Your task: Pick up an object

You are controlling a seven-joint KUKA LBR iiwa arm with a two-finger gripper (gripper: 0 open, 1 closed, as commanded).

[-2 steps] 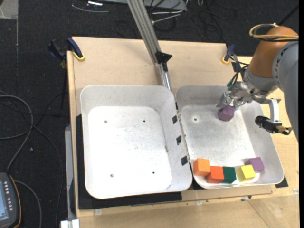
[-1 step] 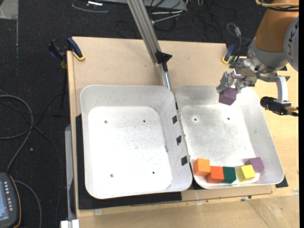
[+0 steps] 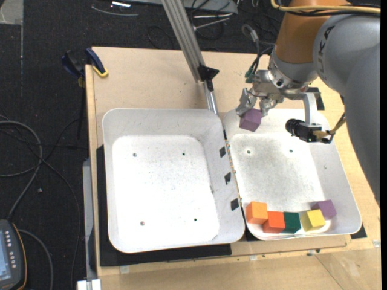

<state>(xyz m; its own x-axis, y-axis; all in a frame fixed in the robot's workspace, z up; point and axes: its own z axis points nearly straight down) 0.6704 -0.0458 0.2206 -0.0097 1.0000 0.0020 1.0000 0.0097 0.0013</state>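
Bench: tan board (image 3: 151,80) on dark carpet, bearing two white bins.
Left bin (image 3: 121,162): speckled floor.
Right bin (image 3: 284,168): five cubes along its near edge.
Arm (image 3: 338,41): reaching in, orange band above the wrist.
Gripper (image 3: 254,106): over the right bin's far-left corner, fingers clamped on a purple cube (image 3: 250,121), lifted off the floor.
Row of cubes: orange (image 3: 257,212), red-orange (image 3: 276,221), green (image 3: 292,222), yellow (image 3: 312,219), purple (image 3: 327,208).

- Blue-and-yellow clamp (image 3: 91,62) at the far left corner of the tan wooden bench (image 3: 151,80).
- Slanting grey metal pole (image 3: 184,32) crossing the bench's far edge.
- Black cables (image 3: 21,156) on dark floor off the bench's left edge.
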